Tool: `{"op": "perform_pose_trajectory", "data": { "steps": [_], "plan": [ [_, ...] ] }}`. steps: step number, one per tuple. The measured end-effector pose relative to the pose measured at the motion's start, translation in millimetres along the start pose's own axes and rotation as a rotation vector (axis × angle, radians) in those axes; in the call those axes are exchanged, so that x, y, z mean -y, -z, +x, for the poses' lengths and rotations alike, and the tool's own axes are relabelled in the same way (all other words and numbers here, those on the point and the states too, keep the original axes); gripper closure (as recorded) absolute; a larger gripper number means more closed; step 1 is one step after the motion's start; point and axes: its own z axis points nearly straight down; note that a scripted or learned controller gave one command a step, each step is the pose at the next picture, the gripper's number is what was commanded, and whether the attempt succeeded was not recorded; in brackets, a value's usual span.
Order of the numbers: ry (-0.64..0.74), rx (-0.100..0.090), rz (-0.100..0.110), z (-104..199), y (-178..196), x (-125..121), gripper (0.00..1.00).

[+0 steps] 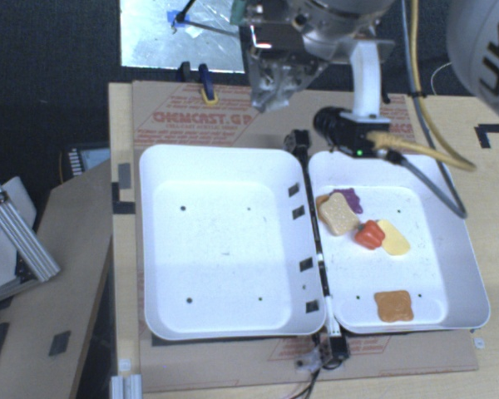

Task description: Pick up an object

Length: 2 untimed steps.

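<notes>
- A brown toast-shaped piece [393, 305] lies alone at the near edge of the right bin [449, 223], well apart from the other toys.
- Farther in, 4 items crowd together: a tan bread slice [338, 214], a purple piece [350, 199] tucked at its far side, a red piece [368, 235] and a yellow piece [393, 238] touching the red one. The heap looks like the outcome of loose dropping rather than careful arrangement, so any grasp there risks nudging a neighbour.
- The left bin [154, 223] sits beside the right one on the cardboard-covered counter [191, 116], joined along a clipped middle seam, likely so objects can pass from 1 side to the other.
- At the far side, the tool [270, 94] hangs high over the counter beyond both bins, nothing between its fingers; whether they are spread or closed cannot be told from this angle.
- The cluster lies nearer the camera and to the right of the tool, so a pick appears not yet started.
</notes>
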Motion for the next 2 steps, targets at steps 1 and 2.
{"op": "perform_pose_trajectory", "data": {
  "steps": [1,2],
  "plan": [
    [-0.003,0.001,0.0,21,0,-16,1.0],
    [-0.003,0.001,0.002,0,1,35,1.0]
  ]
}}
